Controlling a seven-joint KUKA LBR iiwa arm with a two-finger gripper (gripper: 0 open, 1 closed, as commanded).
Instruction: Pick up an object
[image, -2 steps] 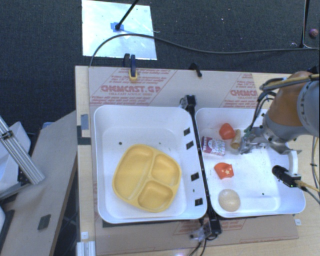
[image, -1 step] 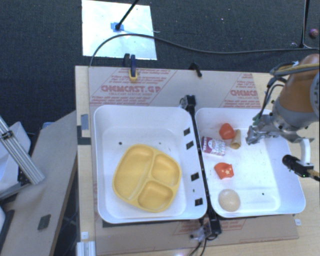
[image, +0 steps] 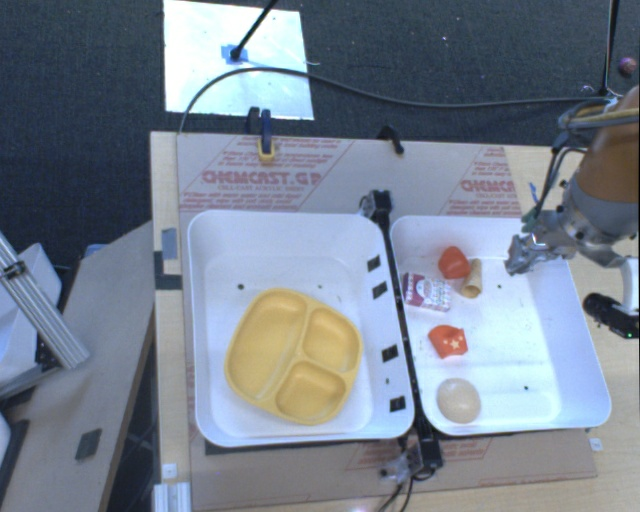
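The tool (image: 522, 256) hangs over the right white bin's (image: 570, 340) far right part, fingers' state unclear; the small red rounded object (image: 453, 262) lies to its left, apart.

Arm (image: 603, 190): one unit, entered at 3 o'clock. Casing was grey, rounded and smooth, with an orange-tan band above the wrist. Wrist section was pale grey metal. Gripper (image: 521, 256): small, silver-grey, blocky, at the arm's 9 o'clock end. Thin dark cable looped beside the wrist. Markings were too blurred to read.
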